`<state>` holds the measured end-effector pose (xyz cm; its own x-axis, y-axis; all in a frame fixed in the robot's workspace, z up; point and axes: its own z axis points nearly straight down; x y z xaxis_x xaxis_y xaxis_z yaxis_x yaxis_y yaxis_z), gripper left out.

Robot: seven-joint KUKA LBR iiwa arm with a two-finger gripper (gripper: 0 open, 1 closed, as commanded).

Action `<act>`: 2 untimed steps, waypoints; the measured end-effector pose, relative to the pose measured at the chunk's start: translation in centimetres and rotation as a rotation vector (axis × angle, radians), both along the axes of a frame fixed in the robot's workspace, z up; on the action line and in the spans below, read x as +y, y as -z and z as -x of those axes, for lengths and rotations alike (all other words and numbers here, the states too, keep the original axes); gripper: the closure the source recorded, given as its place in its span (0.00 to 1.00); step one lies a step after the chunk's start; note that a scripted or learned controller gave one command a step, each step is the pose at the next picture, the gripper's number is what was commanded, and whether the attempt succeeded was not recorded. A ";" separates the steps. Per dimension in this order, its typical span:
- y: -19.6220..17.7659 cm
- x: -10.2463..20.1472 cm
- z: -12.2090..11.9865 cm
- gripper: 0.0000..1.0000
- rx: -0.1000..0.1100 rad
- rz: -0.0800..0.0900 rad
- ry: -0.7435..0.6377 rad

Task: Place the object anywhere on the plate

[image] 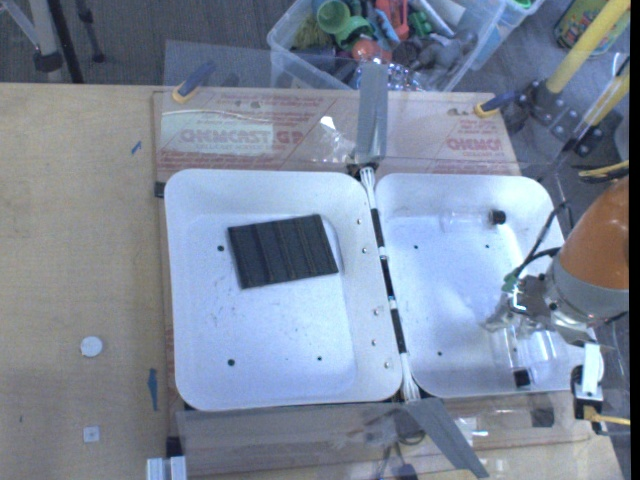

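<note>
Pale wooden worktop (70, 218), two white bins side by side, dark ribbed plate (284, 250) flat in the left bin (200, 368), arm's jaws (515, 320) low over the right bin (440, 268), their state cannot be told, clear object (535, 353) blurred beneath, tub of toys (400, 18) behind.

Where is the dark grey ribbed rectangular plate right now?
In the camera view, the dark grey ribbed rectangular plate lies flat in the left white bin, in its upper middle, slightly tilted, left of the divider between the bins.
</note>
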<state>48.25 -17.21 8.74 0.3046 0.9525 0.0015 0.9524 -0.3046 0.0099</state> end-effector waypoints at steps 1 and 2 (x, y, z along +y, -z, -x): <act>0.0 -2.5 -0.5 1.00 0.010 -0.035 0.039; 0.0 -2.1 -0.6 1.00 0.006 -0.034 0.214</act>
<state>48.87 -19.28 8.71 0.4996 0.8658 0.0300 0.8662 -0.4995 -0.0089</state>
